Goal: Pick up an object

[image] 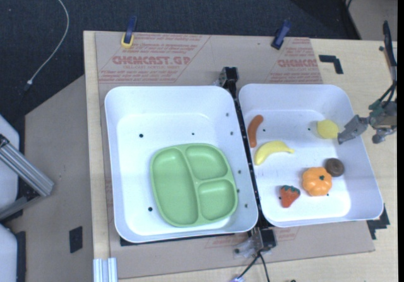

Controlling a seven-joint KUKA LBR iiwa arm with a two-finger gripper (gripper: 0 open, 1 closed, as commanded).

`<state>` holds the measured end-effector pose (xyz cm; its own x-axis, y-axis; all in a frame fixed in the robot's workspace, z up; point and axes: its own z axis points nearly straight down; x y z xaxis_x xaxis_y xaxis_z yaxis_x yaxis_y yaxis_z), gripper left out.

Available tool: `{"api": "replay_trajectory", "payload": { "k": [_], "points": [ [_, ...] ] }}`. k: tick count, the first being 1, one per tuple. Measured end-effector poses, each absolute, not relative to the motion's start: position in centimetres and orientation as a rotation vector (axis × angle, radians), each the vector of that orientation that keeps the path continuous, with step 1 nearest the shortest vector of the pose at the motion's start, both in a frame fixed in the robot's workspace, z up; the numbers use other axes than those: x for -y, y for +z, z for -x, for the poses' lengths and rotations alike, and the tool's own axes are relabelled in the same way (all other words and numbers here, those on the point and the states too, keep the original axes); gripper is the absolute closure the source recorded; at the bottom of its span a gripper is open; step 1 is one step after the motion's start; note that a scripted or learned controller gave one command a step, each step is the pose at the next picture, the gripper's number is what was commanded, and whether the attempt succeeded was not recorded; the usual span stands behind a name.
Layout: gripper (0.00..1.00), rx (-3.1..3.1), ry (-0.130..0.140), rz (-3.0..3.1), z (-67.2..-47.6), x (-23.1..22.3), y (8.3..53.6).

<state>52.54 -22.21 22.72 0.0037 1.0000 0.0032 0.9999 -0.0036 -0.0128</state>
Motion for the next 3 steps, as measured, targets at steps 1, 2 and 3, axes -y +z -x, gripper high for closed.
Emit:
{"api": "replay_trajectory", "payload": {
  "k": [1, 2, 3],
  "points": [
    [0.00, 2.222, 0.000, 2.222, -52.8, 22.2, 23.4],
    [0.00, 2.220, 0.002, 2.219, -53.3, 21.5, 17.6],
    [0.00, 2.217, 0.004, 2.218, -53.0, 21.7, 13.3]
  ]
}}
